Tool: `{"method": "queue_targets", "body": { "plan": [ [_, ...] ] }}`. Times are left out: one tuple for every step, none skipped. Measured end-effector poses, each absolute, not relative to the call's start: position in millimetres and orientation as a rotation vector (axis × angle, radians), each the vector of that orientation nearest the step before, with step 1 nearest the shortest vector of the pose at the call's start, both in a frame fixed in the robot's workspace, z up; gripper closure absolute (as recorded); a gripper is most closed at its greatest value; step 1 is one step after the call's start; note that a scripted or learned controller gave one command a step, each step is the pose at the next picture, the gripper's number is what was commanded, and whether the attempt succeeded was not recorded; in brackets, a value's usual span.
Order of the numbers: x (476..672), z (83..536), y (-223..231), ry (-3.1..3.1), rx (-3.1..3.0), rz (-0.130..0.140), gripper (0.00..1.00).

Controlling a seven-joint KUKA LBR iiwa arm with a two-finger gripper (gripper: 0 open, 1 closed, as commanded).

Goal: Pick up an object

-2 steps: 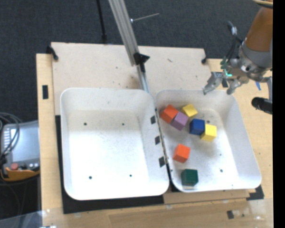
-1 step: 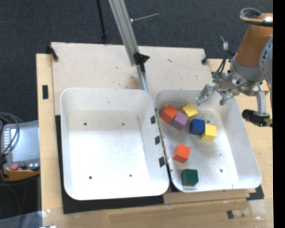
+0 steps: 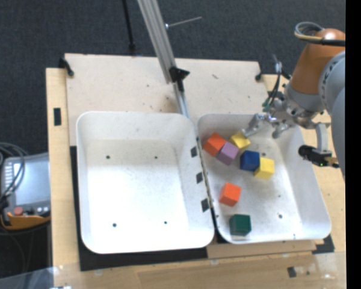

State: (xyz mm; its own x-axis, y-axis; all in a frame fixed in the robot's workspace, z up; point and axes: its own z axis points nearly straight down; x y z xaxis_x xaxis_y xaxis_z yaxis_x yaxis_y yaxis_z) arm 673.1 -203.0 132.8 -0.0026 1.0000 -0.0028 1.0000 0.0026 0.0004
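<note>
While the wooden bench [image 3: 57,161] takes up most of the frame, two white bins sit side by side on it: the left bin [image 3: 138,179] in the middle of the picture and the right bin [image 3: 301,191] toward the right edge. From the upper right the grey arm [image 3: 316,65] with its orange band leans in over the right bin's upper rim. A slanted metal rail [image 3: 159,35] runs down from the top centre to where the bins meet. At the left edge a grey box with cables [image 3: 24,188] rests beside the bench. The gripper [image 3: 266,125] hangs just above the upper part of the right bin, its two fingers spread apart with nothing between them.

Blocks lie in the right bin. An orange block [image 3: 215,143], purple block [image 3: 228,153] and small yellow block [image 3: 240,141] touch each other just left of the gripper. A blue block [image 3: 249,160] touches a second yellow block [image 3: 265,167]. Lower down sit another orange block [image 3: 230,194] and a green block [image 3: 240,224], apart.
</note>
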Motion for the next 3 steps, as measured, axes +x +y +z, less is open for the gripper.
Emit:
{"method": "queue_targets", "body": {
  "plan": [
    [676.1,122,-206,2.214,2.209,0.007,0.00],
    [674.5,128,-206,2.221,2.208,0.000,1.00],
    [679.9,188,-198,2.221,2.211,0.008,1.00]
  ]
}}
